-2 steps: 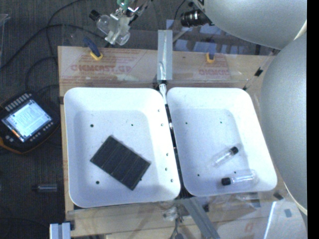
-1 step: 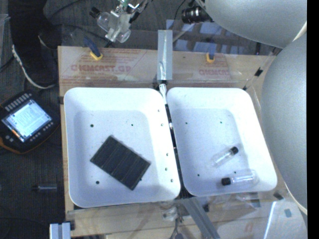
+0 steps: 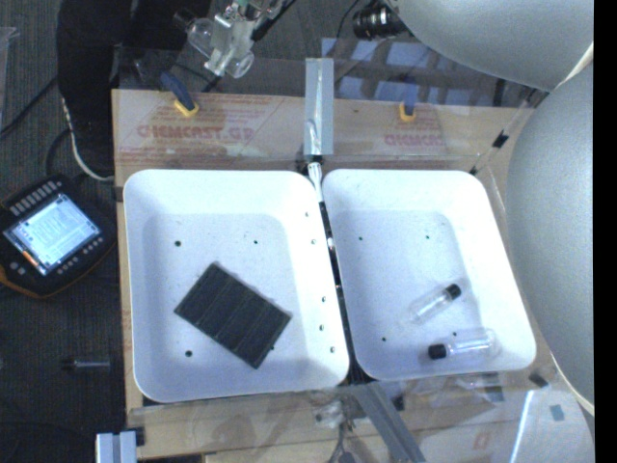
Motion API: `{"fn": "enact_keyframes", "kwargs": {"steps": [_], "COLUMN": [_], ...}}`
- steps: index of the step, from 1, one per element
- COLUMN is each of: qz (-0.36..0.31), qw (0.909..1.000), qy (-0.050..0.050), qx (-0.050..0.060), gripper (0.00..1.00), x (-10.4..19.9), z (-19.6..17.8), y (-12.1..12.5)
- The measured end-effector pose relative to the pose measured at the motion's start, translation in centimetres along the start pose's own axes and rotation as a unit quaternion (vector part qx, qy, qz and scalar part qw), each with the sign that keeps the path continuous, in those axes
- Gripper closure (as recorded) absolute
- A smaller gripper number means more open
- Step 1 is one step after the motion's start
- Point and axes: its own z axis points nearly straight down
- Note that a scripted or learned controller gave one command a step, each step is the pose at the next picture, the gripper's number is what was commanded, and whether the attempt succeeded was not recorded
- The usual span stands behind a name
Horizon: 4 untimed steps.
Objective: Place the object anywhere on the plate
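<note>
**White bins, dark plate, two little vials, gripper parked way up top**

White all round: left bin [image 3: 130, 258] and right bin [image 3: 501, 220] side by side, rims touching down the middle. Pale board [image 3: 222, 135] with faded red print underneath. Grey metal strip [image 3: 319, 109] standing at the back of the seam. Yellow clamp [image 3: 181, 95] on the board's back edge at left, another clamp [image 3: 409, 114] at right. Teach pendant [image 3: 50, 234] with a lit screen on the floor left of the bench, cable trailing off behind it.

Big grey arm [image 3: 501, 17] bulging over the top right corner and down the right side, covering the right bin's outer edge. Gripper [image 3: 231, 51] up beyond the back of the left bin, well apart from both bins, with something clear and glassy [image 3: 202, 35] just beside it. Closed on that or not? Can't tell, too small and blurry.

Plate [image 3: 232, 315]: dark, rectangular, ribbed, lying flat and skewed in the left bin's front half.

Task pieces, as far as visible: two clear vials with black caps, both lying on their sides in the right bin's front right part. Upper vial [image 3: 436, 302] tilted diagonally, cap towards the back right. Lower vial [image 3: 463, 345] near the front wall, cap to the left. Close together, not touching. Bin walls between both and the plate.
</note>
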Motion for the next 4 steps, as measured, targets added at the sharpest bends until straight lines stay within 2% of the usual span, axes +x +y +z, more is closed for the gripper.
{"fn": "enact_keyframes", "kwargs": {"steps": [4], "qz": [0.0], "qw": [1.0], "qy": [-0.004], "qx": [0.003], "gripper": [1.0], "x": [-0.1], "z": [-3.1], "y": [0.5]}}
